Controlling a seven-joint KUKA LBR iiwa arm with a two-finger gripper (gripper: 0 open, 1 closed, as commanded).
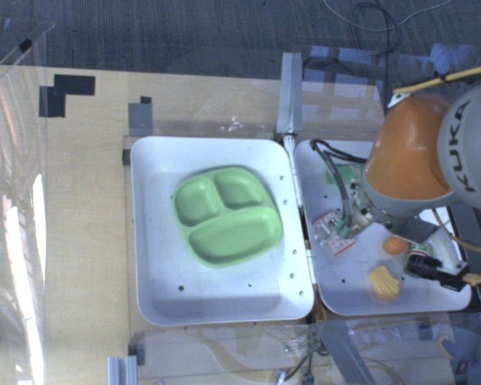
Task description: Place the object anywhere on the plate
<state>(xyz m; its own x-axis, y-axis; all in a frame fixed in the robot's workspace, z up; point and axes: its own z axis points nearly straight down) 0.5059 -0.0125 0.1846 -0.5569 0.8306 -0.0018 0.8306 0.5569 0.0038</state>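
A green plate (227,216) with three compartments lies in the left bin (156,287), and nothing rests on it. My gripper (349,215) is low over the left part of the right bin (337,291), mostly hidden under the grey and orange wrist. Right beside it lies a small flat packet (335,231) in white, red and green; I cannot tell whether they touch. A small orange object (394,245) sits further right on the bin floor. A tan, ridged object (383,282) lies near the bin's front edge.
A metal divider (290,103) and the raised bin rims (303,231) separate the two bins. Cables (330,160) trail across the back of the right bin. The arm's bulk (421,155) covers that bin's back right.
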